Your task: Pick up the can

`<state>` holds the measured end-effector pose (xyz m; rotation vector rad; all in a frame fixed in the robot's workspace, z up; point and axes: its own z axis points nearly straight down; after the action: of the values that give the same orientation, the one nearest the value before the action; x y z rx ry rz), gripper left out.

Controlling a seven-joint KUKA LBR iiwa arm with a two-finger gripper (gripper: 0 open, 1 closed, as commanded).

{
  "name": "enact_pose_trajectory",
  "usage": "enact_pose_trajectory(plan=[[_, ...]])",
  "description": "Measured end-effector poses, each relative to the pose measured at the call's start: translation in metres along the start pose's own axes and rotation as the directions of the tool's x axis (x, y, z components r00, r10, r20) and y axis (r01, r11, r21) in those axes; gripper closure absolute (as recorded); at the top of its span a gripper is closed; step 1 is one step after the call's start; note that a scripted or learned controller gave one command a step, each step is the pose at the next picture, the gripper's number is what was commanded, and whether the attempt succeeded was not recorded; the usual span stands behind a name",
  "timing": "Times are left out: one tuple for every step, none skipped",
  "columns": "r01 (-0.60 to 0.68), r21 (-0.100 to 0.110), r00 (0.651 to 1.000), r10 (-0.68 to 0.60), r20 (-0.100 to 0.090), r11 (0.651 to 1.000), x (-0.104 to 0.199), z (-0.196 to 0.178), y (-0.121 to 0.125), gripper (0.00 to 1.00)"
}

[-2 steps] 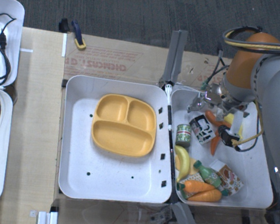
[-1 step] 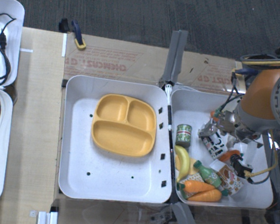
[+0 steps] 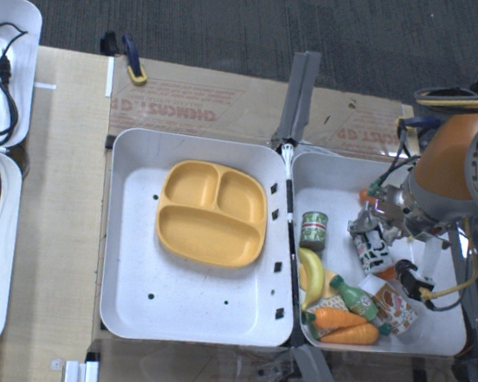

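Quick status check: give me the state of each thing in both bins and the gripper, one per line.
can: upright, right bin, near the divider, not held.
gripper: low in the right bin, to the right of the can, apart from it.
banana: lying flat below the can.
green bottle: lying on its side.
carrots: lying at the bin's near edge.
yellow plate: flat in the left bin, compartments bare.
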<state>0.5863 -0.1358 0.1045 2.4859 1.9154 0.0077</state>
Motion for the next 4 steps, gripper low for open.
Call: enact_pose_trajectory(plan=[[-0.475,0.005,0.88,0.475,0.007,0.88,0.052,-0.086,0.024,1.0],[-0.537,0.005,0.844,0.537,0.008,0.844,0.067,-0.167,0.052,1.0],[-0.536,0.006,0.844,0.536,0.009,0.844,0.067,-0.166,0.052,0.0],[-0.488,0.006,0.873,0.488,0.008,0.873,0.14,-0.085,-0.029,0.0]])
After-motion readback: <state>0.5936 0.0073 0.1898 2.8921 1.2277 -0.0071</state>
